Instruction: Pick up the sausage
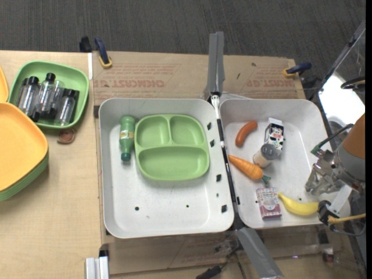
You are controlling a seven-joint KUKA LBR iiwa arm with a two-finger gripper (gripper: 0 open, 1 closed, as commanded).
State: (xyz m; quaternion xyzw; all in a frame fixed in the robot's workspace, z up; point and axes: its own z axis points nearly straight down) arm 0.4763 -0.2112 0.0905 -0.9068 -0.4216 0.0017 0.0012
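The sausage (pixel 246 132) lies tilted in the upper left of the right bin (pixel 308 112), above the carrot (pixel 247 167); the hand (pixel 321 182) hovers at the bin's right edge, near the banana (pixel 297 206); its opening I cannot tell.

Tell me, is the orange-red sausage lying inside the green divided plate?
No, the orange-red sausage lies on the right white bin's floor, apart from the green divided plate in the left bin.
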